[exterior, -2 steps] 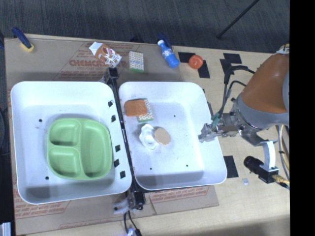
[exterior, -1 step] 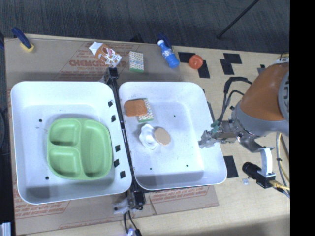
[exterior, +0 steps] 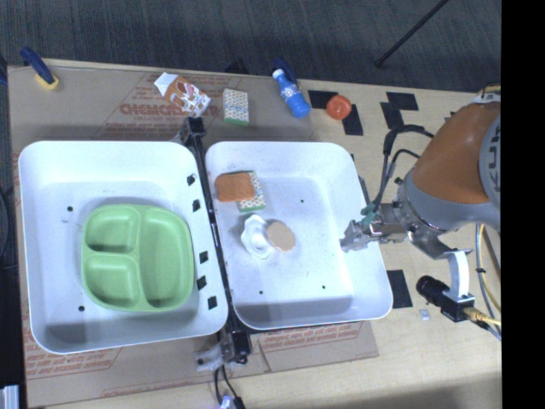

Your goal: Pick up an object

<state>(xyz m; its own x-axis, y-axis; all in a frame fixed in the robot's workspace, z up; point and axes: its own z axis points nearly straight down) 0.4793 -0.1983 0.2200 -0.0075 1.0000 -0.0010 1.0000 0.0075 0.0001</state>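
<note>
The left shallow white plastic bin (exterior: 43,228) holds a pale green three-compartment plate (exterior: 138,258). The right shallow white plastic bin (exterior: 328,164) holds, at its ten o'clock, an orange-brown sponge-like block (exterior: 236,186), and near centre a small white-and-tan round object (exterior: 266,237). The block looks light, soft and grippy, probably best pinched across its short sides; the round piece seems light and may slip. The grey arm leans in from three o'clock, its gripper (exterior: 356,237) low over the right bin's three o'clock rim; its opening I cannot tell.
</note>
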